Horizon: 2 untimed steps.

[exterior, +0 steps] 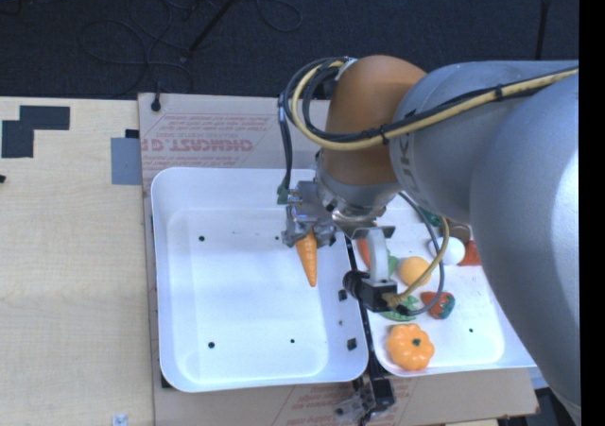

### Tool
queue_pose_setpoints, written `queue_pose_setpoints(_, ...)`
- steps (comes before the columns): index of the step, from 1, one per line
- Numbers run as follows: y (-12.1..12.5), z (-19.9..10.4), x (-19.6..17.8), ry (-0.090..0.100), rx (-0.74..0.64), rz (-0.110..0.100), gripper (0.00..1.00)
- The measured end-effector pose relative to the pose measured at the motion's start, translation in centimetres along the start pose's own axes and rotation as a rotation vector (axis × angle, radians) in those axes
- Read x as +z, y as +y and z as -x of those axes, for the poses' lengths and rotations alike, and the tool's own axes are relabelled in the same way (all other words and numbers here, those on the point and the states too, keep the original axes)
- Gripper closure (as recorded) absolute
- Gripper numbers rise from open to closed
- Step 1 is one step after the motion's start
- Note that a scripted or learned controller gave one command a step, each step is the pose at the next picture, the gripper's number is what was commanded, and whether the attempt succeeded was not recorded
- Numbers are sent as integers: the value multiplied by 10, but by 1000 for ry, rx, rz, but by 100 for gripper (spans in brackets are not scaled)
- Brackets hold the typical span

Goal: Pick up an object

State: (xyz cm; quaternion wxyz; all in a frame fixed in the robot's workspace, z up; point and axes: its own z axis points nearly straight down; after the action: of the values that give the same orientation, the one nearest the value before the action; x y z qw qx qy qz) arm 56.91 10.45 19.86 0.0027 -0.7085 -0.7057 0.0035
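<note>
Nearest you, a small orange pumpkin [411, 347] sits in the front corner of the right bin [484, 344]. Just behind it in that bin you have a red piece with a green patch [440, 303], then a round yellow-orange fruit [414, 270], and farther back a white, egg-like thing [456, 251]. The arm partly covers them.

The left bin [236, 330] is beside it. Over its right half, close to the wall it shares with the other bin, hangs a toy carrot [308, 265]. Its pointed tip aims toward you and its thick end is up. That thick end sits between the fingers [295, 226] of the gripper [305, 237], which are pinching it from either side. You cannot tell from here whether the tip touches the bin floor.

Above the gripper you see the orange band [369, 108] and the grey arm [492, 169] reaching in from the right.

Both bins rest on a cardboard sheet [208, 136] with red print, laid on the pale wooden counter [66, 273]. Beyond the counter is a dark floor with loose cables [189, 8].
</note>
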Motion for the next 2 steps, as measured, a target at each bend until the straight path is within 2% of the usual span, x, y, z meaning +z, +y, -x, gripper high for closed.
queue_pose_setpoints(1, -2, -34, -3, 2, -7, 5, 100)
queue_pose_setpoints(2, -6, -53, -8, 1, -6, 5, 100)
